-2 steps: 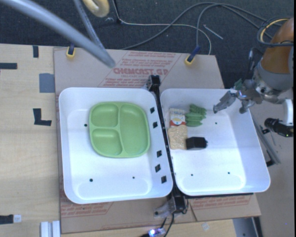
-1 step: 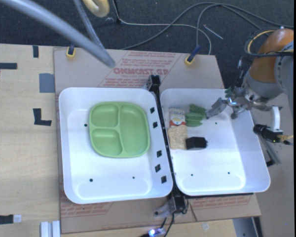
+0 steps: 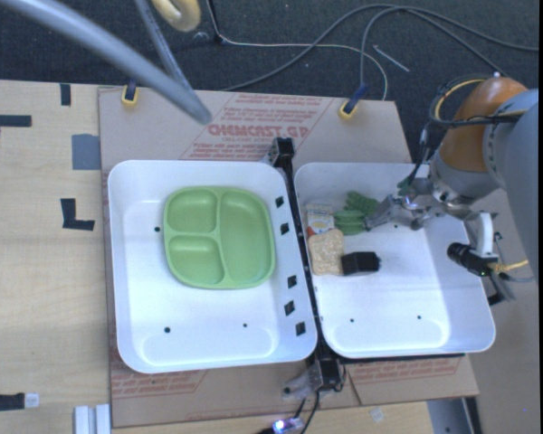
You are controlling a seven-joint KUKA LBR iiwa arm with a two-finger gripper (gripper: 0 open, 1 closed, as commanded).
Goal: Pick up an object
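Note:
The right bin [image 3: 434, 333] holds several small objects along its left side. A green leafy-looking item [image 3: 351, 210] lies near the back. Beside it sit a small white and orange piece [image 3: 319, 217], a tan rough block [image 3: 326, 251] and a black block [image 3: 360, 263]. My gripper [image 3: 375, 215] reaches in from the right, low over the bin, with its tip right against the green item's right end. Whether it touches or grips that item cannot be told. The black block lies just in front of the gripper, apart from it.
The left bin [image 3: 136, 269] holds a green divided plate [image 3: 219, 237]. A black divider [image 3: 294, 242] runs between the bins. The arm's orange band [image 3: 475, 125] and wrist stand over the right bin's back right corner. Cables lie behind the bench.

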